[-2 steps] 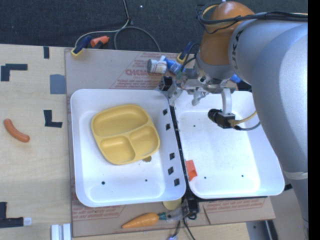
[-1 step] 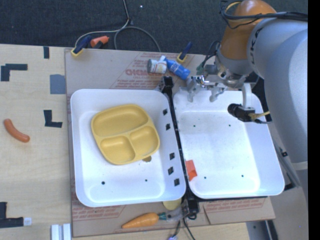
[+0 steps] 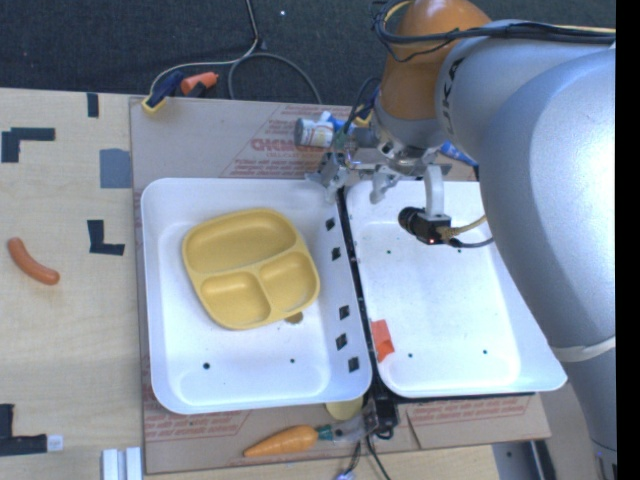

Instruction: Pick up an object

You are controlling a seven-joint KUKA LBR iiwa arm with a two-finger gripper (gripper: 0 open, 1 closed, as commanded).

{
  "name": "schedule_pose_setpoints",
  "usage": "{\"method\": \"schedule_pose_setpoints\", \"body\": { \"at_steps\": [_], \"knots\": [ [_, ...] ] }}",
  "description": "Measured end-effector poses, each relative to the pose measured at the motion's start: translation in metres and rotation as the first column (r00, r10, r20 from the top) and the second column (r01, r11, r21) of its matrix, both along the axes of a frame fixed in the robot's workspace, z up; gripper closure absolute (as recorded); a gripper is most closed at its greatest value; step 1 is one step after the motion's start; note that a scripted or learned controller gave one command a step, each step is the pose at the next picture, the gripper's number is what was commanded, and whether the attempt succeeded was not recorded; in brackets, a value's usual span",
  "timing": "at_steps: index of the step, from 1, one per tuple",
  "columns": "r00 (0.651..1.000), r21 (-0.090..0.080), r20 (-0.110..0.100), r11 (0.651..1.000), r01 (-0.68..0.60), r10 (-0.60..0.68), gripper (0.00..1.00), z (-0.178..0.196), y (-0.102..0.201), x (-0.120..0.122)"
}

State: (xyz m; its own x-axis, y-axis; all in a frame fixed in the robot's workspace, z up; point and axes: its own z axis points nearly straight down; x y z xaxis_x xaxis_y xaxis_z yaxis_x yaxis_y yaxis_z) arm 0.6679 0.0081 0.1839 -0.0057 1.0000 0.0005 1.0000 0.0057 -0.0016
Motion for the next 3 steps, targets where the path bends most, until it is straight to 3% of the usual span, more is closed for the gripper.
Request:
{"method": "schedule_pose_setpoints", "body": {
  "at_steps": [1,2,3],
  "knots": [
    [1.000,-0.003,0.000,1.000,0.010,-0.010,0.00,0.000,-0.098,-0.013],
    [1.000,0.003,-0.008,1.000,0.003,-0.003,0.00,0.015,-0.033,-0.138],
    [1.000,-0.002,0.002,1.000,0.008,-0.008,0.00,-0.001,-0.096,-0.094]
  ]
}}
